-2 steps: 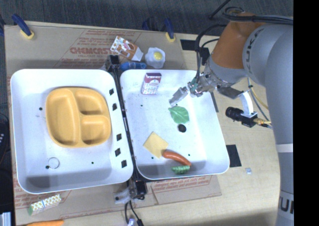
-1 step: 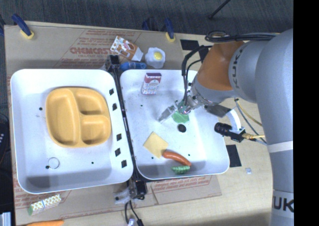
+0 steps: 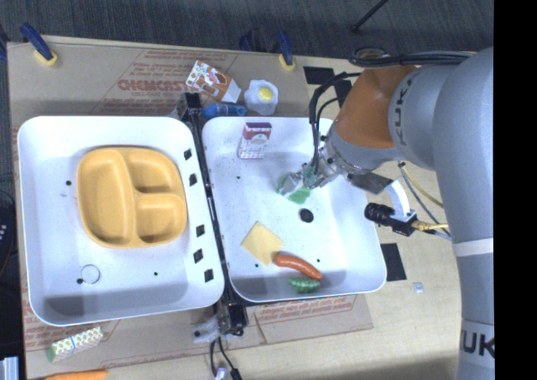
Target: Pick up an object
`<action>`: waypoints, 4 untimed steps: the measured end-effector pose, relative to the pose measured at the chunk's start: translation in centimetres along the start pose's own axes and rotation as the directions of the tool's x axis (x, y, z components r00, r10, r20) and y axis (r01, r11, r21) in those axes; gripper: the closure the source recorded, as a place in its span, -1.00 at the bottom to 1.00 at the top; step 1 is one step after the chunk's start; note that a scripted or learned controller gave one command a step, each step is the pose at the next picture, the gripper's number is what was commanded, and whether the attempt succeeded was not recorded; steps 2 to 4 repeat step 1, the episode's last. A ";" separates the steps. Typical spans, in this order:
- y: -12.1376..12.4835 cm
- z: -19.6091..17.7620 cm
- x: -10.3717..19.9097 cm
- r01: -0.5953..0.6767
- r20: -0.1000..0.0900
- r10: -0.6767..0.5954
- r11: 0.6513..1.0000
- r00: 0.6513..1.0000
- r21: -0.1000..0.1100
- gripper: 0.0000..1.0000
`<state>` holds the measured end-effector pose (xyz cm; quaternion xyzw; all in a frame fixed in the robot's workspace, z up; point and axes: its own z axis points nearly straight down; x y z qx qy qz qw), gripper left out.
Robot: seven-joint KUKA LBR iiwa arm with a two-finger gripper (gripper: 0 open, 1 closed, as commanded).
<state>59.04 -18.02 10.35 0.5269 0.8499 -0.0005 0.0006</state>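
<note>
Nearest, along the right bin's (image 3: 369, 265) front wall, lie a carrot (image 3: 297, 264), a green vegetable (image 3: 305, 284) and a yellow cheese wedge (image 3: 262, 242). Mid-bin, the arm bends down from the right; its hand (image 3: 304, 180) meets a pale green object (image 3: 298, 195), grip state indiscernible. Farther back stands a red-and-white carton (image 3: 255, 140).

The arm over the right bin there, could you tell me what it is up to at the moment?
The KUKA arm has reached into the right bin, with its gripper down at a small green object near the bin's middle. Whether it has a grip on it is not clear. A yellow wedge, an orange carrot and a small red-and-white carton lie elsewhere in that bin. The left bin holds a yellow divided tray.
</note>
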 end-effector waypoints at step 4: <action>4.4 -8.9 6.6 0.186 -0.001 -0.186 0.983 0.983 -0.001 1.00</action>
